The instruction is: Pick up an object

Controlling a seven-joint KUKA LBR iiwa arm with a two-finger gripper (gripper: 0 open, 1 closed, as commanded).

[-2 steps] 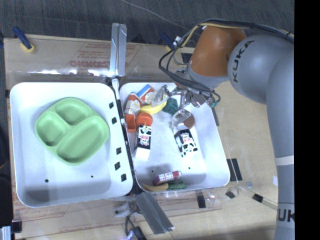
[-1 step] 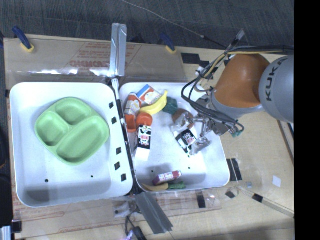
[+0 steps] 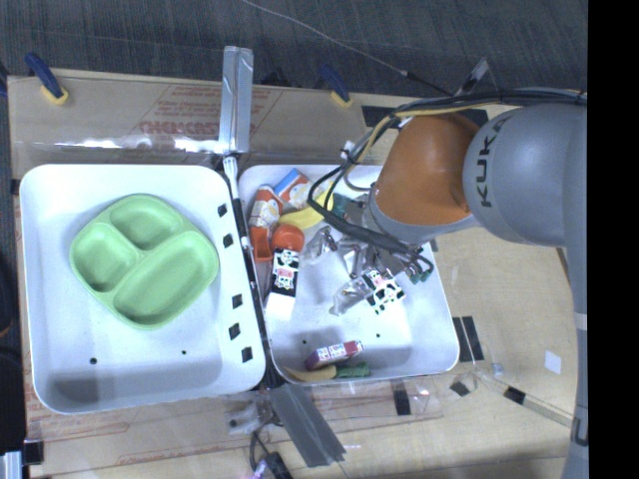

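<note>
My gripper (image 3: 341,270) hangs low over the middle of the right bin (image 3: 431,339), its metal fingers (image 3: 321,245) spread open above bare bin floor. A small black-and-white checkered block (image 3: 385,290) lies just to its right, beside the fingers and not between them. To the left stand two orange-red bottles (image 3: 266,214) and a black-and-white patterned carton (image 3: 285,272). The arm's orange band covers the bin's back right part.
A green divided plate (image 3: 145,257) lies in the left bin (image 3: 60,367). A small red bar (image 3: 337,351), a yellow piece (image 3: 316,373) and a green piece (image 3: 351,370) lie at the right bin's front edge. Blue-orange and yellow items (image 3: 292,188) sit at its back.
</note>
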